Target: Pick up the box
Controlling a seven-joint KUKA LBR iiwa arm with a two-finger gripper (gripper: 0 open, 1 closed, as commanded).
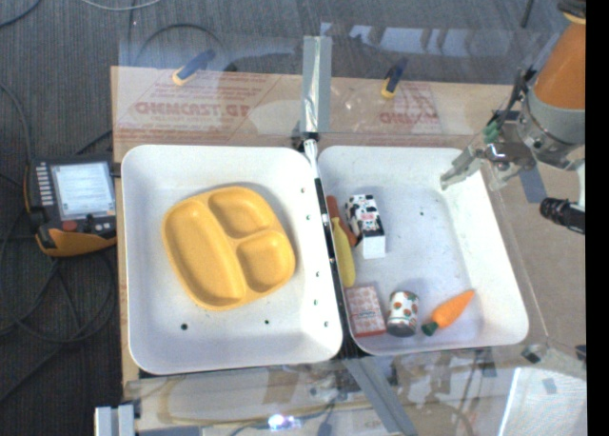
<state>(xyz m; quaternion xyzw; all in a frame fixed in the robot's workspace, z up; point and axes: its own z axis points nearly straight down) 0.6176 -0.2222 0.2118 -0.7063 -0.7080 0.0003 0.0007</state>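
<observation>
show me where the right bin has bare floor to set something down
The right bin is bare between the cow-print box and its right wall, above the carrot. Crowded: the left edge and front, with banana, pink box and can.

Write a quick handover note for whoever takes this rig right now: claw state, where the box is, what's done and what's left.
Claw: at the right white bin's far right edge, above it, nothing between its fingers; open or shut is unclear.
Small pink-red cardboard box: lies flat at the near edge of the right bin, beside the spotted can, with the orange toy carrot farther right.
Also there: black-and-white cow-print carton, yellow banana. Yellow divided plastic tray sits in the left bin.
Done: nothing; box ungrasped.
Left: move over the box, descend, grasp, lift.
</observation>
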